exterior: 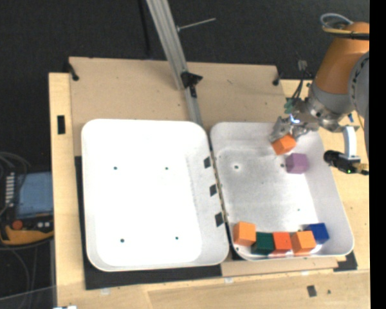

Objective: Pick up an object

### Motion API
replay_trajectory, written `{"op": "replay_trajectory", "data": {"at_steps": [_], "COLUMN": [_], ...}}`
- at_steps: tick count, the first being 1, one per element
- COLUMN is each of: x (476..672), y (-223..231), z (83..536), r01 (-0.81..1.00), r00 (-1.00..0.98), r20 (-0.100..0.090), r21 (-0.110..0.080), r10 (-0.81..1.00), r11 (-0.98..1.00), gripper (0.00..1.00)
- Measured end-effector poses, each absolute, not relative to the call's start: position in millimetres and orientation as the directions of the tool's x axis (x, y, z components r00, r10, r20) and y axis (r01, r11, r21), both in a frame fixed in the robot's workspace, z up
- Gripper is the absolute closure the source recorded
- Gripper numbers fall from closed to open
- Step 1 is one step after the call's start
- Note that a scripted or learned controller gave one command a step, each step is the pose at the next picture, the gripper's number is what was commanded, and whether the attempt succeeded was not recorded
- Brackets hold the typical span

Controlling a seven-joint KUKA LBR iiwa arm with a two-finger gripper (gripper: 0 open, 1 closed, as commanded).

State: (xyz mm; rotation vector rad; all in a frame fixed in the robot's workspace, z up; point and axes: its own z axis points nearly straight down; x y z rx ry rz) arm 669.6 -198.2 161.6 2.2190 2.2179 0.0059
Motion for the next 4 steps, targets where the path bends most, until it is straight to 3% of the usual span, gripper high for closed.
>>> {"op": "replay_trajectory", "data": {"at_steps": [3, 4], "x": [664.6, 655.8], "y": [-207, -149], "z": [285, 274], "r01": [1.000, 1.000], "r00": [-0.001, -0.006], "r20": [-0.001, 0.000], "r21": [0.005, -0.001], "r10": [1.000, 1.000], "r11": [0.001, 0.006], "gripper": [1.00, 1.00]}}
